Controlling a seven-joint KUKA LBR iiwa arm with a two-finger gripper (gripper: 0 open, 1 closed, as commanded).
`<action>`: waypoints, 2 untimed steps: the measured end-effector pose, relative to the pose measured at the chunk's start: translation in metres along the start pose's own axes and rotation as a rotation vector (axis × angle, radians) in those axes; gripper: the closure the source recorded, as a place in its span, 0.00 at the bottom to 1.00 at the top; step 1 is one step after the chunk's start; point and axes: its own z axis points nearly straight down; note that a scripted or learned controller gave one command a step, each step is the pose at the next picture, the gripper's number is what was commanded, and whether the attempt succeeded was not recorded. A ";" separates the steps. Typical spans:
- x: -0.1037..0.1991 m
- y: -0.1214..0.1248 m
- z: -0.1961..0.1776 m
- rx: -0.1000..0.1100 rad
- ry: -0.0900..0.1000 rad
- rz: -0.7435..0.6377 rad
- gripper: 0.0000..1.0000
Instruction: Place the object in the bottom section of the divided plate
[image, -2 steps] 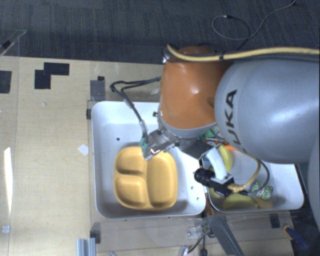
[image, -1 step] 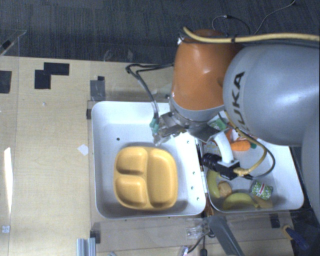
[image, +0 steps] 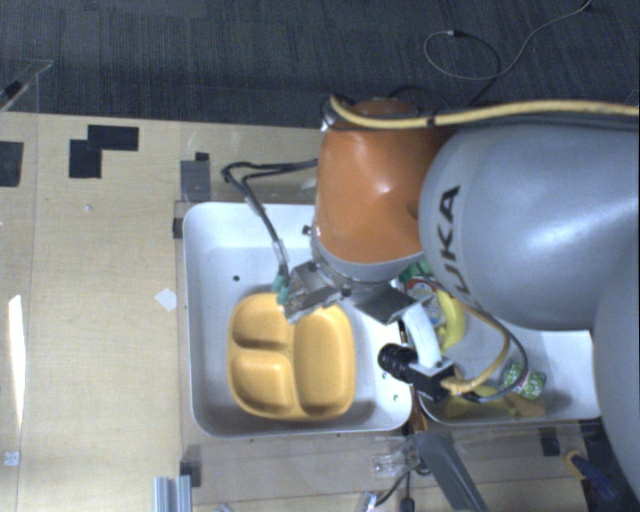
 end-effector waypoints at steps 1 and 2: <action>-0.033 0.008 0.128 0.002 0.000 0.203 1.00; -0.056 0.003 0.101 -0.001 0.000 0.310 1.00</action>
